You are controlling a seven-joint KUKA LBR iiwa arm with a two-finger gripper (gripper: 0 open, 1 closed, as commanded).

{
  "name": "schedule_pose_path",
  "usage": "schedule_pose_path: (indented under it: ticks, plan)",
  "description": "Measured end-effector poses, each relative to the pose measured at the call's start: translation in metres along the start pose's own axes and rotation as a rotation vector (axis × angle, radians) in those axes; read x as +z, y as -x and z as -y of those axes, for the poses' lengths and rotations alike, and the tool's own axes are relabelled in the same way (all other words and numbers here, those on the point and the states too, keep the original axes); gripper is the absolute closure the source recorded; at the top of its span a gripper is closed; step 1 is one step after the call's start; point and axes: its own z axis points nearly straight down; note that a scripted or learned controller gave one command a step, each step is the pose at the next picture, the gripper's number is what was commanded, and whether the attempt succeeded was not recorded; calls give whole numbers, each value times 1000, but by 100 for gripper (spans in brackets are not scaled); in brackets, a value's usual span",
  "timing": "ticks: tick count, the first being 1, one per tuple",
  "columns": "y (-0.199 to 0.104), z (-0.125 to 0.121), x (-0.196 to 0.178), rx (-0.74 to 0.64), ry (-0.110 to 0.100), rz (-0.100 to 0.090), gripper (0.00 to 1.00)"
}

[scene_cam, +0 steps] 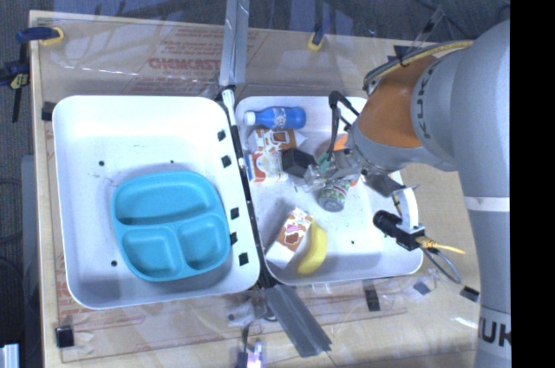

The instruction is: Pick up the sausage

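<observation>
Camera view: the grey arm (451, 115) reaches in from 3 o'clock, and its gripper (331, 174) is low over the middle of the right bin (408, 266), just above a silvery can (332, 198). Whether the gripper is spread or closed cannot be told (the wrist covers it). The sausage cannot be picked out in the clutter. A blue bottle (279, 116) lies at the bin's 11 o'clock and a banana (315, 251) at 6 o'clock. The left bin (78, 141) holds a blue tray (170, 223).
</observation>
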Motion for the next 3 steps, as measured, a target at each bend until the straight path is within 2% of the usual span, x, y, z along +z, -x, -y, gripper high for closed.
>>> schedule_pose_path:
  ticks: [1, 2, 3]
  plan:
    - [28, -46, -23, -279, -5, -3, 100]
    - [-27, -67, -74, -487, -7, -5, 100]
    - [-32, -95, -173, -681, -5, -5, 100]
